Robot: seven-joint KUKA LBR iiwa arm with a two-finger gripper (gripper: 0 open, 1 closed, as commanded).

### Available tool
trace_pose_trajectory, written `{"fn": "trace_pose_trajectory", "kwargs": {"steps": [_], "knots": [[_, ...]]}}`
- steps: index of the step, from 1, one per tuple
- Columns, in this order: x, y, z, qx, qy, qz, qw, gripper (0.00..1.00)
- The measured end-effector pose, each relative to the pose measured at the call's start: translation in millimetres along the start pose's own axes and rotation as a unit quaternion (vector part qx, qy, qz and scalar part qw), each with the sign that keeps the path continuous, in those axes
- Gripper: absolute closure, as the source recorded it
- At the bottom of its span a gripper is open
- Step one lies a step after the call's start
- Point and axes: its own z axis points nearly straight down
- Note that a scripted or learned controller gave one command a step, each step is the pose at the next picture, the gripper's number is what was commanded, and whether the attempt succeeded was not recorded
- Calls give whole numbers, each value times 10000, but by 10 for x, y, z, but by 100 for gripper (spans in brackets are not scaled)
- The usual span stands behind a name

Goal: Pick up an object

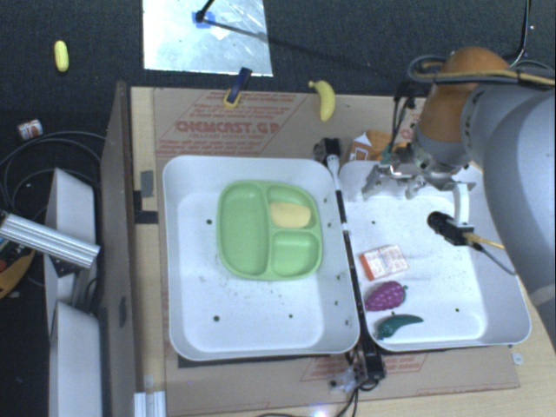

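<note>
Two shallow white plastic bins [200,320], smooth and faintly glossy. Pale green divided plastic tray [248,233], matt. Printed brown cardboard sheet [226,124] beneath, dull. Crinkled silvery foil square [208,24], shiny. Dark floor carpet [391,16], rough.

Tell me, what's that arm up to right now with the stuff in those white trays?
Gripper over right bin's far end, nothing seen held. Orange packet, purple grapes, green pepper lie untouched nearer the front. Nothing blocking.

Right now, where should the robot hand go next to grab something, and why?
Probably toward the near side of the right bin, then down. The gripper sits at that bin's far edge with nothing seen in it, while the small orange-and-white packet, purple grapes and green pepper lie nearer the front.
</note>
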Motion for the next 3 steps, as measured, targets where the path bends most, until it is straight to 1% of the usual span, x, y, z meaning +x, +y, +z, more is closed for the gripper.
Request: {"fn": "trace_pose_trajectory", "kwargs": {"steps": [1,2,3], "knots": [[6,-9,123,8,-3,1,10000,0],[146,-5,121,5,-1,-4,10000,0],[-185,-11,39,5,-10,31,10000,0]]}}
